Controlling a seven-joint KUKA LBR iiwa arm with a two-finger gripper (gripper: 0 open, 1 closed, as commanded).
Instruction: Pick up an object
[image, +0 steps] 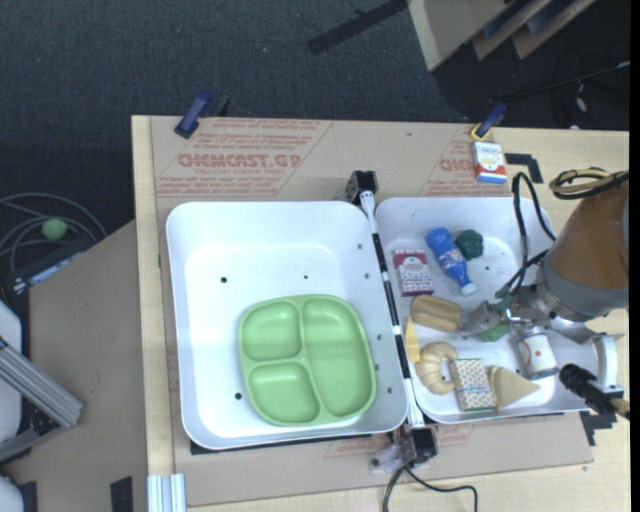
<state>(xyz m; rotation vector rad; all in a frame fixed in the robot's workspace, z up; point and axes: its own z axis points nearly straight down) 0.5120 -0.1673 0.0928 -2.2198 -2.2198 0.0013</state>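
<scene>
My arm comes in from the right over the right bin (440, 212), and my hand (492, 318) sits low inside it, near the bin's middle; whether it is open or closed, or has anything in it, I cannot tell, since the parts there are small and blurred against a grey-green bit just beside them. Taking the right bin as my landmark: at its upper middle lies a blue bottle (448, 258) with a white label, tilted, and touching its right side is a dark green lump (469, 243). Left of the bottle is a small red and white packet (412, 271). Just left of my hand lies a pale tan roll (435, 313). Below that, toward the bin's near edge, is a cream knotted pastry shape (436, 364), and beside it a flat speckled square (472, 385) and a tan wedge (515, 384). A small white cylinder with a red band (537, 353) lies under my wrist. In the left bin (200, 240), a light green divided plate (304, 358) rests. Both bins sit on the desk (250, 160).
</scene>
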